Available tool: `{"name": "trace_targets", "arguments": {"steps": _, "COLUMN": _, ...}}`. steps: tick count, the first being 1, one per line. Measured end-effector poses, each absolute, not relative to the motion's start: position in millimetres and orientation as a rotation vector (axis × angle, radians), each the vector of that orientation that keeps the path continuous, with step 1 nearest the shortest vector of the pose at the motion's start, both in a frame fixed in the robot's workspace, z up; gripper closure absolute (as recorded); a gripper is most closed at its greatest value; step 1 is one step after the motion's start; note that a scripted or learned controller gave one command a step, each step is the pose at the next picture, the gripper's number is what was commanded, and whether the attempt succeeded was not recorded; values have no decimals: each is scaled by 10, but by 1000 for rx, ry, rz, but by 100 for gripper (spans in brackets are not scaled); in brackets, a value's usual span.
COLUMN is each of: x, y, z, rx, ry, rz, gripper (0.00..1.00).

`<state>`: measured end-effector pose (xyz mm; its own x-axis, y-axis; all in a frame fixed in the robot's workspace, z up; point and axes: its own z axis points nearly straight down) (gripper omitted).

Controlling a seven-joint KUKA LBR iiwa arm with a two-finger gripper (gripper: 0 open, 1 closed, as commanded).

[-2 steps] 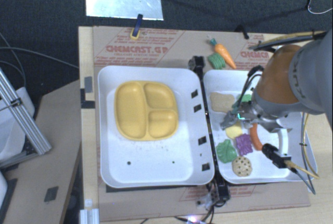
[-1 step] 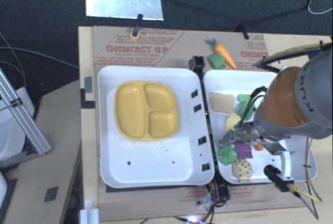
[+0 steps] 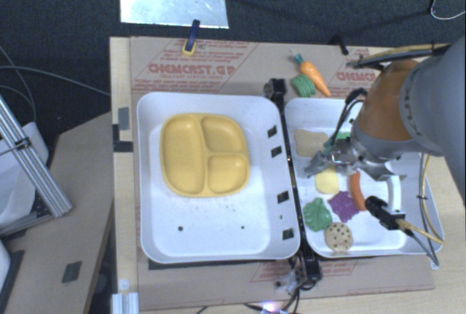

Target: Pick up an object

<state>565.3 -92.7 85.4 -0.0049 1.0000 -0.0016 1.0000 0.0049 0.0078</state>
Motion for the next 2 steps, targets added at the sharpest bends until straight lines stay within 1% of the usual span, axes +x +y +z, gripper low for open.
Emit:
{"name": "trace_targets", "arguments": {"steps": 1, "x": 5631, "y": -927, "z": 953, "rx": 2215, "ry": 2223, "rz": 5, "gripper": 100}}
{"name": "trace_targets", "arguments": {"steps": 2, "x": 5215, "y": -885, "z": 863, "rx": 2218, "ry": 2219, "rz": 7, "gripper": 100}}
